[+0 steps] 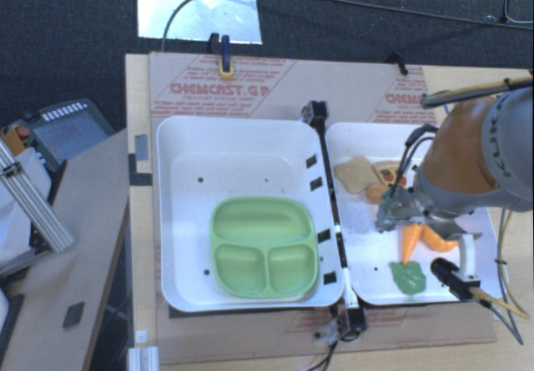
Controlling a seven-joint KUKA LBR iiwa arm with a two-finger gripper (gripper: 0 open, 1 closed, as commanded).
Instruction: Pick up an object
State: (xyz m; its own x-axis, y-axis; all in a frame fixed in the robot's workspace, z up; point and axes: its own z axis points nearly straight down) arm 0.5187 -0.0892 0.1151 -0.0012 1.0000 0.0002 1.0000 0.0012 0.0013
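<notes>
Near the right bin's (360, 278) front edge, the gripper (396, 218) hangs over a carrot (410, 242); its grip I cannot tell; the carrot looks light, stiff, smooth; best pinched mid-length.

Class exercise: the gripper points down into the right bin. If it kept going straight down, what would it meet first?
Most likely the orange carrot-shaped toy right beneath the gripper in the right bin, though depth is hard to judge from this slanted view.
</notes>
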